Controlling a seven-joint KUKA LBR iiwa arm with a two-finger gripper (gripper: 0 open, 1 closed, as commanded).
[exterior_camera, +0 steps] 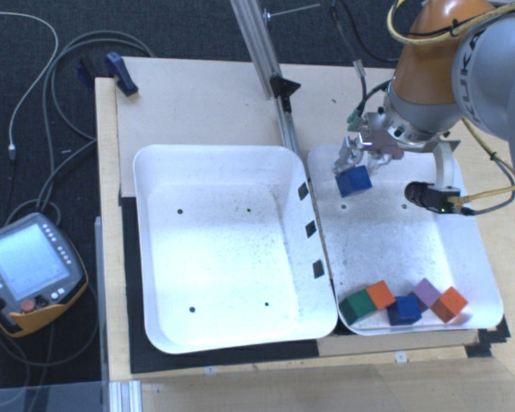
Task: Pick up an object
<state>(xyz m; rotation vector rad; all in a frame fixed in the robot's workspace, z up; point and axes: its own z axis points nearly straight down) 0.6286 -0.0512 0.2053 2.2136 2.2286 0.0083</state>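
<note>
My gripper hangs over the far left part of the right bin, shut on a blue cube that sits between its fingers and looks raised off the bin floor. Along the near edge of the right bin lies a row of blocks: a green one, an orange one, a blue one, a purple one and another orange one. The grey arm with its orange band reaches in from the upper right.
The left bin stands beside the right one, their rims touching in the middle. A slanted aluminium bar rises behind the bins. A blue clamp sits at the bench's far left corner. A teach pendant and cables lie on the floor at left.
</note>
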